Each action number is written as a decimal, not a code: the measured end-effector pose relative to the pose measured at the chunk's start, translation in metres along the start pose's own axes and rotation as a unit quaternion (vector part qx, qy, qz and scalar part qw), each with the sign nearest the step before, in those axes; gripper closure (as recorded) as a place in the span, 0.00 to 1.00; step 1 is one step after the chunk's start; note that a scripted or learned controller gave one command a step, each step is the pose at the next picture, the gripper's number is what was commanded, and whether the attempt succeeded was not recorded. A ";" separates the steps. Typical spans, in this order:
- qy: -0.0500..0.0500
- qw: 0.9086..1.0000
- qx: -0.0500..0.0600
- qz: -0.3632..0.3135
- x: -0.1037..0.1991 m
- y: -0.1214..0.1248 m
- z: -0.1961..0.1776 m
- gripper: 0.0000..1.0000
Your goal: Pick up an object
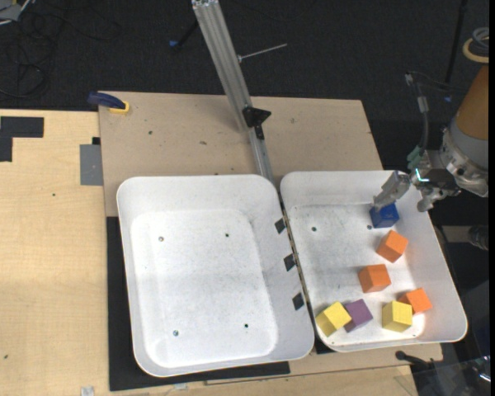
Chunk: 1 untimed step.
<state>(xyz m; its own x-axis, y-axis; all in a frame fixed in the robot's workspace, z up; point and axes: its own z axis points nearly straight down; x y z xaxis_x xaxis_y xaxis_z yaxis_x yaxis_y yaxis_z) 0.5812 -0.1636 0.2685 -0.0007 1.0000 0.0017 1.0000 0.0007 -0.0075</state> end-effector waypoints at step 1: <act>0.000 1.000 -0.002 0.000 0.000 0.001 -0.002 0.00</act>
<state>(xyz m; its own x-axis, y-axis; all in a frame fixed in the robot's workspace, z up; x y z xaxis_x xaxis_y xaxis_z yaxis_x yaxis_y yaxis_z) 0.5819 -0.1638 0.2708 -0.0006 1.0000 0.0010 1.0000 0.0006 -0.0030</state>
